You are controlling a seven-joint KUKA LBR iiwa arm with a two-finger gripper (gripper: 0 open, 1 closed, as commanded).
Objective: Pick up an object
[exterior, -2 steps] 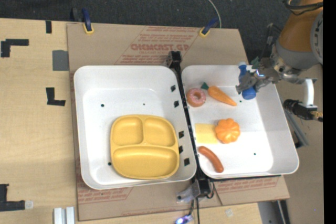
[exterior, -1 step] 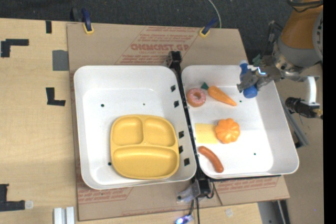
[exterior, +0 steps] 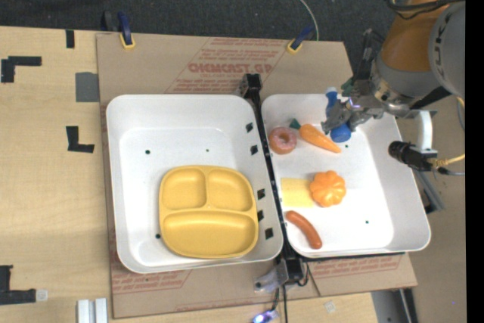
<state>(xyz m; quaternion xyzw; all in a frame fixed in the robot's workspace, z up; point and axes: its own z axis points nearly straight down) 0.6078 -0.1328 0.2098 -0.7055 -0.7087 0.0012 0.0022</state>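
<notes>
Arm: the grey KUKA arm with its orange band (exterior: pixel 414 19) reached in from the right edge of the camera view and bent down over the upper part of the right bin.

Gripper: the two-finger gripper (exterior: pixel 339 119) sat low over the right bin's upper middle, just above the thick end of the carrot. Blue parts showed at its tip. Whether it was released or clenched could not be told from this slant, and nothing was plainly seen grasped.

Right bin: the shallow white plastic bin on the right (exterior: pixel 401 219) held all the small toy foods.

Carrot: the orange toy carrot (exterior: pixel 321 138) lay tilted near the bin's upper middle, its thick end touching or just under the gripper tip, its point aimed down and right.

Doughnut: the pink ring-shaped toy doughnut (exterior: pixel 283 140) lay just left of the carrot, near the wall between the bins.

Pumpkin: the round orange toy pumpkin (exterior: pixel 328 188) sat near the bin's centre, below the carrot.

Cheese: the flat pale yellow slice (exterior: pixel 295 193) lay beside the pumpkin's left, touching it.

Sausage: the reddish toy sausage (exterior: pixel 304 228) lay slanted near the bin's lower left.

Left bin: the shallow white plastic bin on the left (exterior: pixel 136 132) bore a yellow three-compartment plastic plate (exterior: pixel 208 211) in its lower half.

Bench: both bins rested on a brown cardboard sheet (exterior: pixel 219 64) clipped onto the wooden bench.
</notes>
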